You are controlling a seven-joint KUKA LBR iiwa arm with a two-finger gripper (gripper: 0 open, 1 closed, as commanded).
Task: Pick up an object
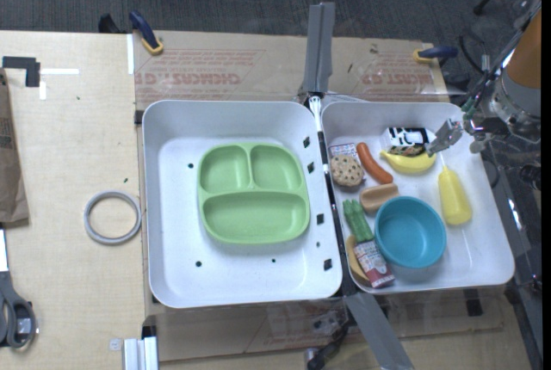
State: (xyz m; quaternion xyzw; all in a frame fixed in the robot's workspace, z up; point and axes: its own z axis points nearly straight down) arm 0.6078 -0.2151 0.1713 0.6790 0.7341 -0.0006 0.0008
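Observation:
The right bin (491,261) holds several toy foods: a yellow banana (408,161), a yellow squeeze bottle (454,197), an orange sausage (375,163), a cookie (347,173), a black-and-white item (406,136), a blue bowl (411,231), a green vegetable (357,219) and a red-labelled packet (372,262). My gripper (447,137) hangs low at the bin's back right, just beside the banana's right tip and above the squeeze bottle. Nothing is visibly held in it. A green divided plate (254,192) lies in the left bin (164,188).
The arm comes in over the right bin's far right edge. A grey tape ring (113,216), scissors (15,321) and a brown bag (10,162) lie on the bench to the left. Clamps (146,31) sit along the back edge.

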